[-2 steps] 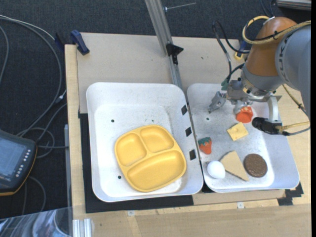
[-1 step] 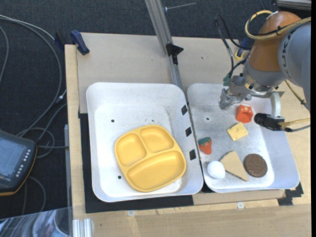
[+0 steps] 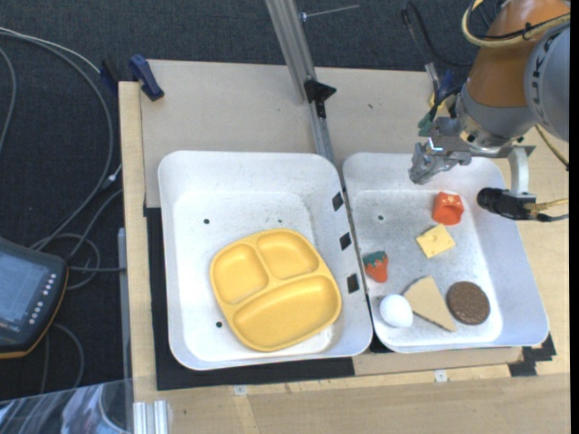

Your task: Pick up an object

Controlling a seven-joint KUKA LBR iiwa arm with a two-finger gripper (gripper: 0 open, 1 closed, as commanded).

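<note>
Camera view, left to right: yellow tray (image 3: 274,287) sits in left bin (image 3: 181,183); right bin (image 3: 520,283) lower right keeps its toys, orange block (image 3: 447,207) included; gripper (image 3: 427,169) above carries nothing, grip state unclear, pick not begun.

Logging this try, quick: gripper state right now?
Gripper: above the right bin's far edge, nothing between its fingers; open or shut cannot be told.

Arm (image 3: 529,43) cut off at right edge; gripper (image 3: 425,168) tips indistinct (too small).
</note>
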